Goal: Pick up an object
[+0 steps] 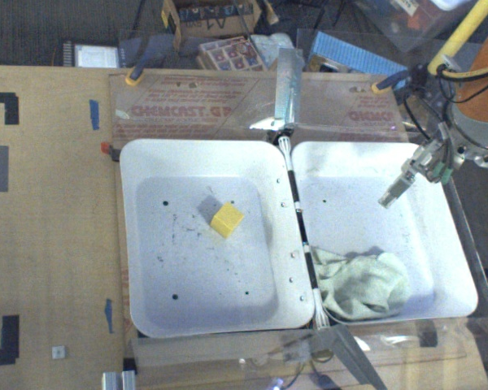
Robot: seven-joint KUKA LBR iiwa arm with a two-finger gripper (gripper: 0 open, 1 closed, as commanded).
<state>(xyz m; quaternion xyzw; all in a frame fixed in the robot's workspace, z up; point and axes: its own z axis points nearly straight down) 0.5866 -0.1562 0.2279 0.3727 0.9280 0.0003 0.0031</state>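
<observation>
"CHEMCAST GP" sheet (197, 109) behind bins, mirrored.

Two shallow white bins, the left bin (146, 169) and the right bin (455, 299), stood side by side on a wooden bench (49, 218). Blue tape marks (94, 114) lay on the bench left of the bins. Behind them sat a wooden crate (210, 10) and a blue corrugated pad (354, 55).
</observation>
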